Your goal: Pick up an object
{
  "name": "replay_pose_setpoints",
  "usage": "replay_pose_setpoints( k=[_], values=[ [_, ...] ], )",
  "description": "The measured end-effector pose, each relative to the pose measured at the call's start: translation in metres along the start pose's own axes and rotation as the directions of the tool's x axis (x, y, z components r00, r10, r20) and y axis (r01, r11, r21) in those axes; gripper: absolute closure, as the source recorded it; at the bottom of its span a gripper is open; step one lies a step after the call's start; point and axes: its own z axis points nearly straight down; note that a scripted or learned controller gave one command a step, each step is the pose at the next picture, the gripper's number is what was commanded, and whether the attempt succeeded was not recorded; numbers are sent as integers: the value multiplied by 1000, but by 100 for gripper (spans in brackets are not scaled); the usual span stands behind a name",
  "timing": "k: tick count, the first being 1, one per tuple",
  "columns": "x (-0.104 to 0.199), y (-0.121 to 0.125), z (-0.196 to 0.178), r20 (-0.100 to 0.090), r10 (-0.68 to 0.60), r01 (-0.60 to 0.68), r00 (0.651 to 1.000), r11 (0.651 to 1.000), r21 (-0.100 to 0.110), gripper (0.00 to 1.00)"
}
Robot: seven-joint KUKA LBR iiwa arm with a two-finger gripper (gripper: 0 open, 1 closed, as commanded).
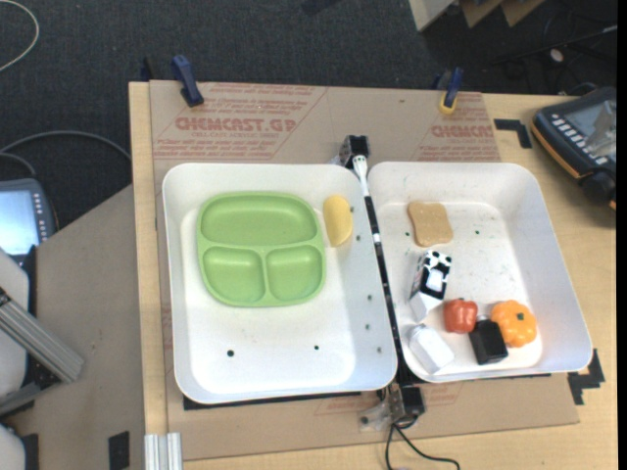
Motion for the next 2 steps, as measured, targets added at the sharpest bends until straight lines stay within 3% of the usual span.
replay_pose_setpoints(
  k=[1,2],
  values=[
    [2,-1,75,-1,-3,3,1000,1000,1,100],
    [1,-6,-112,10,-4,4,1000,1000,-27,100]
  ],
)
